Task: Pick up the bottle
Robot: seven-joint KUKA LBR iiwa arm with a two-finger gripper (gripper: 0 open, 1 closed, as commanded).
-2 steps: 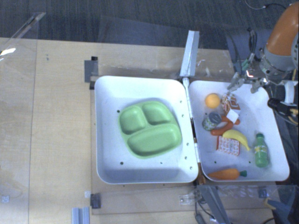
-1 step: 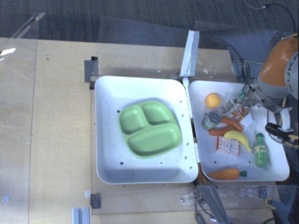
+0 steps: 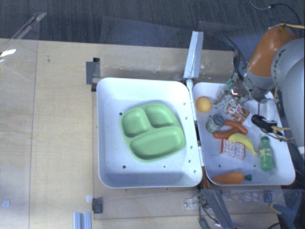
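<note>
Bench [image 3: 47,142]: pale wood, with light glare at its left edge. Floor [image 3: 119,1]: dark grey carpet beyond the bench. Thin pale cable [image 3: 270,6] at upper right.

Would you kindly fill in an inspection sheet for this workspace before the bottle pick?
Surface: wooden bench bearing a left bin and a right bin, both white.
Job's things: green bottle near the right bin's right wall, not held.
Clutter: green divided tray in the left bin; in the right bin an orange fruit, banana, carrot and two red-and-white packets.
Grippers: tool over the right bin's far end, apart from the bottle.
Cables: thin cable on the floor, far right.
Surroundings: dark carpet beyond the bench.
</note>
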